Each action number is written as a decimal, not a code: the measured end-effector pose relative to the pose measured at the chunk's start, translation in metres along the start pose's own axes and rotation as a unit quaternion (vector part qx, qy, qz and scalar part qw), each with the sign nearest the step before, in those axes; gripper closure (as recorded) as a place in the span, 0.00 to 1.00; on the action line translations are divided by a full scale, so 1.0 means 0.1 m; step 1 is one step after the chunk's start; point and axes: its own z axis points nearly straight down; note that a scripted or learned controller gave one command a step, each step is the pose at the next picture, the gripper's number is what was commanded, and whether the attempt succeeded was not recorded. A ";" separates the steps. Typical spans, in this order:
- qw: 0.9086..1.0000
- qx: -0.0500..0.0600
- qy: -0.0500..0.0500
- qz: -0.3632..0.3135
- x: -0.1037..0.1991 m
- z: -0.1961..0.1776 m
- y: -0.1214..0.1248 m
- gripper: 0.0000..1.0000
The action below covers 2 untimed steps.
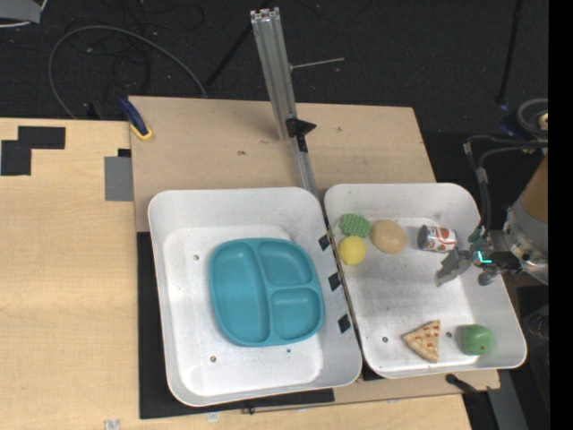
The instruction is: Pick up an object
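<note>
Worktop [358, 141]: a tan board carrying two shallow white bins side by side, with a metal post [276, 70] rising behind them.
Left bin [179, 231]: holds a teal tray [266, 290] with three compartments, lying flat near the middle.
Right bin [403, 285]: holds six small things, spread along its far and near sides.
Far row, left to right: a green knobbly piece [354, 225] at the left wall; a yellow ball [352, 251] just in front of it; a tan ball [389, 236] beside both; a small can [437, 238] lying on its side, red and white.
Near row: a pizza slice [423, 339], and a green ball [475, 338] just to its right, in the near right corner.
Arm [528, 231]: enters from the right and ends over the right rim of the right bin.
Claw [464, 267]: dark fingers [448, 271] angled down and to the left over the bin floor; how far apart they stand I cannot tell, and nothing is seen between them.
Can to claw: the can is the nearest thing, just up and to the left of the fingers, seemingly apart from them.
Other things to claw: the green ball and pizza slice lie nearer the viewer, well below the claw; the tan and yellow balls lie farther left.
</note>
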 end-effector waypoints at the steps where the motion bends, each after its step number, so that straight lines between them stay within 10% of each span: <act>1: 1.000 0.000 0.000 0.000 0.00 0.00 0.00 0.00; 2: 1.000 0.001 0.000 -0.001 0.04 0.46 0.06 0.00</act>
